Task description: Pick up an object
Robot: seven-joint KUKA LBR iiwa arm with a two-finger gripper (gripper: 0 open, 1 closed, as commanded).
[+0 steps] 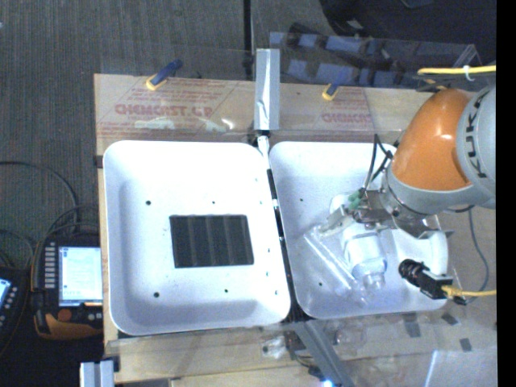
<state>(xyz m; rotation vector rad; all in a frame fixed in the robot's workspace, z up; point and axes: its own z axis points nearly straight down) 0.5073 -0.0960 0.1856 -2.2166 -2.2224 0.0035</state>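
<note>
A clear plastic bottle [365,256] lies in the right bin [310,176], with its cap end toward the front. A second clear, flat plastic piece [326,244] lies just left of it. My gripper [360,210] hangs low over the right bin at the bottle's far end, below the orange wrist band. A small green bit [353,202] shows at the gripper's tip, and what it belongs to is unclear. A dark ridged rectangular block [211,240] lies flat in the middle of the left bin [129,176].
The divider [276,216] between the two bins runs just left of the clear items. A metal post [265,95] stands behind the bins. The arm's body covers the right bin's far right part.
</note>
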